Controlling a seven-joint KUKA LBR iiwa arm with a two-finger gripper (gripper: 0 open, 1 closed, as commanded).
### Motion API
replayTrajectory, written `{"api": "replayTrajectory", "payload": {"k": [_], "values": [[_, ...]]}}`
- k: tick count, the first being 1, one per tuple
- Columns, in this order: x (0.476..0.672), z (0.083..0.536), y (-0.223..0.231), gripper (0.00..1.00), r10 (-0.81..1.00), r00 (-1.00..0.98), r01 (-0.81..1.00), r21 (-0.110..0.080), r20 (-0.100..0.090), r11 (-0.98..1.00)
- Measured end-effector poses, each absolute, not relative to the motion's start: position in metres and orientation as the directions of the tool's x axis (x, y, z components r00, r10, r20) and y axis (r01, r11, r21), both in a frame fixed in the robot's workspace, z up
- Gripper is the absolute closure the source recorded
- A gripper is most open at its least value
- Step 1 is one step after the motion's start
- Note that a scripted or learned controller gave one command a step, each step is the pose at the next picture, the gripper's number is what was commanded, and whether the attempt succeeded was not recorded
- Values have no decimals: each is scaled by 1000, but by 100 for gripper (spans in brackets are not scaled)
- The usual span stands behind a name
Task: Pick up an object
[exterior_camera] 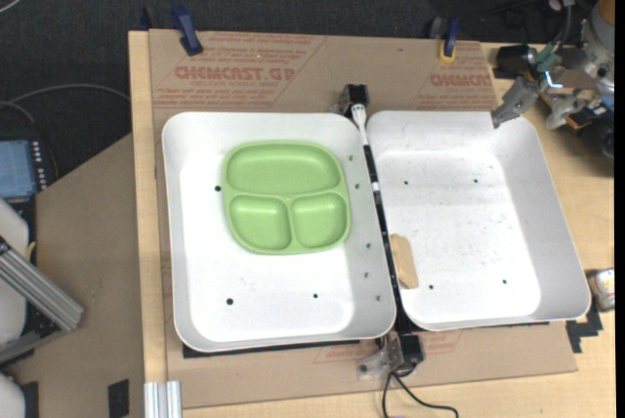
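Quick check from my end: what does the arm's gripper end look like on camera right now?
At the view's top right, the gripper ends in slim grey metal jaws. Behind them sits a cluttered wrist of silver and black parts with dark cables looping above it.

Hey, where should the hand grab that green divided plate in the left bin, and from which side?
Probably the raised outer rim of the green divided plate, since it lies flat with its three compartments facing up. Come straight down from above and pinch the right-hand rim, the side nearest the hand. Bare floor of the left bin surrounds the plate, leaving finger room.
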State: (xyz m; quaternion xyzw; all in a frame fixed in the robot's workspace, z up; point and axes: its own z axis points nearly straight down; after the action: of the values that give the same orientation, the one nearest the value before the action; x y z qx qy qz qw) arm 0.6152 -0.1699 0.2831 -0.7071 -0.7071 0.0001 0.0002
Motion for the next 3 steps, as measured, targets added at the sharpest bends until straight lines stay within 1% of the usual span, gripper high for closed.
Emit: {"api": "replayTrajectory", "payload": {"k": [1, 2, 3], "values": [[575, 543, -188, 0, 1000, 0, 1000, 22, -8, 0], [510, 537, -90, 0, 1000, -10, 1000, 1, 3, 10], [477, 442, 54, 0, 1000, -17, 1000, -11, 3, 17]]}}
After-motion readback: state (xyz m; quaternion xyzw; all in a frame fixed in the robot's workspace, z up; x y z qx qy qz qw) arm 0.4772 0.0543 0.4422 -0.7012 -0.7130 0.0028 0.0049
